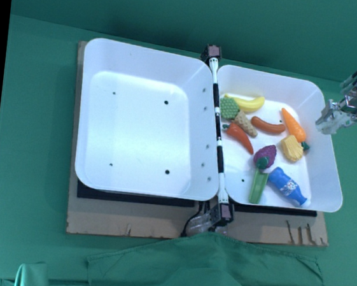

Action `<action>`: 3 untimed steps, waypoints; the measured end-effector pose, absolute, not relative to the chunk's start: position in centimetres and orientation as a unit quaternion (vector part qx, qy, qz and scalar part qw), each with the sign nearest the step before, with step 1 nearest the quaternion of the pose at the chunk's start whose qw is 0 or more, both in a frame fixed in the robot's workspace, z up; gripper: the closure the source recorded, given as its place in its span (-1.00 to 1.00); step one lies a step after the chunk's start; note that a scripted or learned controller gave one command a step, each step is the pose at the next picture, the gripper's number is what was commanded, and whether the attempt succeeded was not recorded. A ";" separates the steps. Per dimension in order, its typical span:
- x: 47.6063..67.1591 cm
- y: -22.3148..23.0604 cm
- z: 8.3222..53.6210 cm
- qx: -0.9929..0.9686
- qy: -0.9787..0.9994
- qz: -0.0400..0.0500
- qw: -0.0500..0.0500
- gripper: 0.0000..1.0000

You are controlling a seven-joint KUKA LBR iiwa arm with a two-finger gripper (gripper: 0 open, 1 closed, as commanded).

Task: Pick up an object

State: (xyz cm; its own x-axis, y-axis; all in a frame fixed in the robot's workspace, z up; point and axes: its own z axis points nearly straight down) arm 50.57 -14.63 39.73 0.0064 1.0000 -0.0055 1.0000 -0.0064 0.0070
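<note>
The right bin [325,163] holds several toy foods: a yellow banana [248,103], a green and tan corn piece [233,111], a red sausage [267,125], an orange carrot [293,125], a red chili [240,136], a yellow chunk [292,148], a purple eggplant [265,156], a green cucumber [258,186] and a blue bottle [287,187]. My gripper [332,121] hangs above the bin's right rim, to the right of the carrot, with nothing seen in it.
The left bin [108,64] shows a bare white floor with a few small dark holes. A black and white divider [217,127] runs between the bins. Brown cardboard [125,221] lies under both, and green cloth [215,271] is bunched at the front.
</note>
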 end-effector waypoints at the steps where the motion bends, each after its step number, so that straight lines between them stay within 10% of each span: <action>1: 50.7 -14.8 40.8 0.711 0.704 0.001 0.007 1.00; 3: 53.1 -17.6 48.7 0.710 0.704 0.000 0.005 1.00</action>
